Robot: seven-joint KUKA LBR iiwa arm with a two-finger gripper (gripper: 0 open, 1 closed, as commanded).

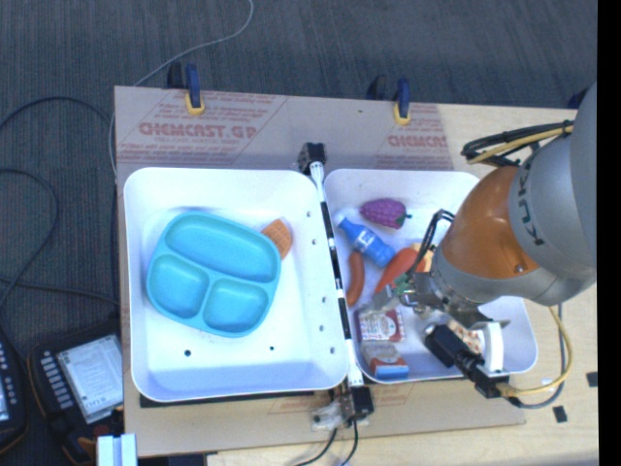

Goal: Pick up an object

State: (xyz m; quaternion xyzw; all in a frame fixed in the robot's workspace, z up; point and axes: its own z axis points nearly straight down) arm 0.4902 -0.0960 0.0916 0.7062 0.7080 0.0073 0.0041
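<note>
Here the end effector (412, 294) hangs low inside the right bin (519, 357), below the orange band (485, 236) of the grey arm (568, 212), which enters from 3 o'clock. Whether it is released or clenched cannot be told, since the wrist body covers it from above.

Objects in the right bin, placed from the end effector:
- orange carrot-like piece (396, 268), at 11 o'clock, just beside it;
- small packet with a red label (378, 326), at 7 o'clock, just beside it;
- reddish sausage-shaped item (355, 280), at 9 o'clock, lying along the bin's left wall;
- blue bottle with a white cap (366, 240), at 11 o'clock, beyond the carrot-like piece;
- purple grape cluster (384, 212), at 12 o'clock, near the far wall;
- small blue-and-red object (390, 368), at 6 o'clock, near the front wall.

The left bin (155, 382), at 9 o'clock, holds a blue divided plate (213, 272); an orange piece (278, 235) touches the plate's rim at its 2 o'clock side.

Both bins rest on the tabletop (233, 129), a brown board held by two blue-and-yellow clamps (193, 87) along its far edge. Black cables (39, 202) lie on the dark carpet at 9 o'clock.
</note>
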